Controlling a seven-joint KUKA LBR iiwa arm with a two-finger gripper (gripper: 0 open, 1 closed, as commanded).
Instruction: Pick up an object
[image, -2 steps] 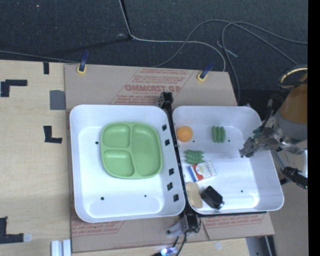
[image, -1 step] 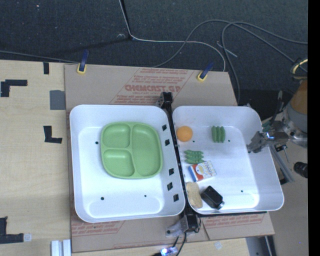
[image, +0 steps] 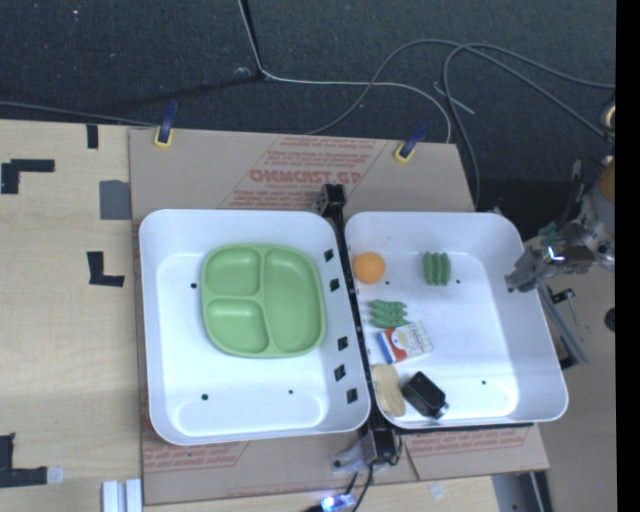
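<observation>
The camera view is taken from above two shallow white plastic bins set side by side on a brown cardboard sheet (image: 300, 165). In the left bin (image: 170, 330) a light green three-compartment plate (image: 264, 300) is seen near the centre. In the right bin (image: 500, 330) the objects are gathered toward the left wall: a small orange ball (image: 369, 267) near the far left corner, a ribbed green pod (image: 436, 268) to its right, a green leafy piece (image: 388, 312) below the ball, a white, red and blue packet (image: 403, 342) beneath that, and a tan bread-like roll (image: 387, 389) beside a black block (image: 425, 393) at the near edge. The gripper (image: 527, 270) is held just outside the right bin's right rim, above the bench; whether it is open cannot be told, and nothing is seen in it. The grey arm (image: 590, 235) is seen at the right edge. The cardboard is fixed by two yellow and blue clamps (image: 164, 132) to a wooden bench (image: 60, 330), with dark carpet (image: 120, 50) and cables (image: 400, 70) beyond.
</observation>
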